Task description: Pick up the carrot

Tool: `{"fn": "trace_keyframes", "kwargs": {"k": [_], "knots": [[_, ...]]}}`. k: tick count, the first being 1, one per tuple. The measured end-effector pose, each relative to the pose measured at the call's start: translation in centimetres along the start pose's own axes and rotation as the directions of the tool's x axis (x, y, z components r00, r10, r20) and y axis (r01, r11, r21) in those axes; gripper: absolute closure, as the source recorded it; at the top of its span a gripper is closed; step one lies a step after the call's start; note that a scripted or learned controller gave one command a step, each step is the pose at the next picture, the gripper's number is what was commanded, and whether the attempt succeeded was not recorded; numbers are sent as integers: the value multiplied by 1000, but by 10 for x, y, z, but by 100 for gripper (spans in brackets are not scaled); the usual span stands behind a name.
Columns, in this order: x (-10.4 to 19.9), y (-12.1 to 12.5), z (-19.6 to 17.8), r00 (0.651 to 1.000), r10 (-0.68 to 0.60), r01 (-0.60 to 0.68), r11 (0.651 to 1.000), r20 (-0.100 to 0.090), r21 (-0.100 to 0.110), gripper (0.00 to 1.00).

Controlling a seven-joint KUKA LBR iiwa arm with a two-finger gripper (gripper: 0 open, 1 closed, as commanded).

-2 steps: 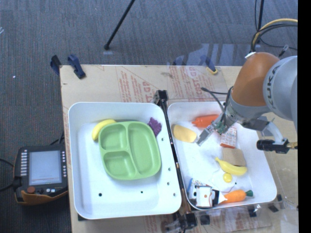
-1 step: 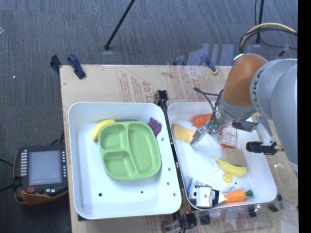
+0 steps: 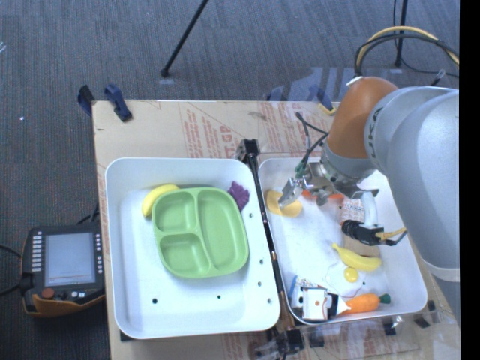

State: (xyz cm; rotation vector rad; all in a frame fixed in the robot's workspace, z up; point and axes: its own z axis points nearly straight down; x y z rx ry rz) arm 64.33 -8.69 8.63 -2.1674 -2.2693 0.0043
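Low in the right bin [image 3: 409, 272] lies the carrot [image 3: 363, 303]. Gripper [image 3: 294, 193] hangs at upper middle over a yellow slice [image 3: 285, 207]; its opening I cannot tell.

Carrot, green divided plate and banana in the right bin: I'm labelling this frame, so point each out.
carrot [image 3: 362, 302], camera view, middle of its orange body.
green divided plate [image 3: 201, 231], camera view, central divider ridge.
banana [image 3: 358, 258], camera view, middle of its curve.
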Motion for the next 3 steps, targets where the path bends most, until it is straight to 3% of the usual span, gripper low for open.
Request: {"fn": "trace_keyframes", "kwargs": {"k": [1,2,3], "knots": [[-12,-79,0,965,-263,263,965,-1,0,0],[-40,-128,0,818,-576,576,818,1,-1,0],[-19,-151,-12,530,-846,848,530,56,-24,0]]}}
